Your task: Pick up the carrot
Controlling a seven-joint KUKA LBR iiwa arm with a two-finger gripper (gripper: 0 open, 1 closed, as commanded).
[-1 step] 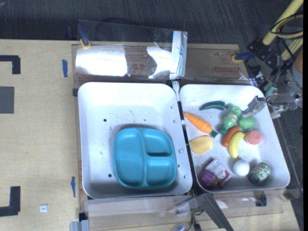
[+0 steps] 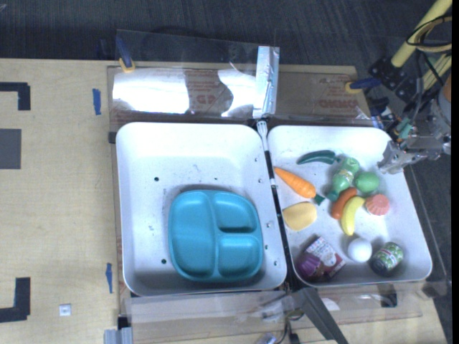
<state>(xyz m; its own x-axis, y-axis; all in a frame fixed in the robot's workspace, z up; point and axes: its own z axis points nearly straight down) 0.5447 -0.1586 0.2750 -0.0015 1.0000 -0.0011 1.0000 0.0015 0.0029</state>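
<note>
Carrot [image 2: 295,182] (near bin's [image 2: 344,281] left wall).

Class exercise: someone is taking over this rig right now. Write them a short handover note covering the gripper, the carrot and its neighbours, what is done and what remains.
Gripper: at the right bin's right rim, nothing between its fingers; whether open or shut cannot be told.
Carrot: lying in the right bin near the divider, slanted, just above the yellow lemon-like piece.
Left bin: holds a blue divided tray.
Done: nothing; carrot not yet picked up.
Left: move to the carrot, grasp, lift.
</note>
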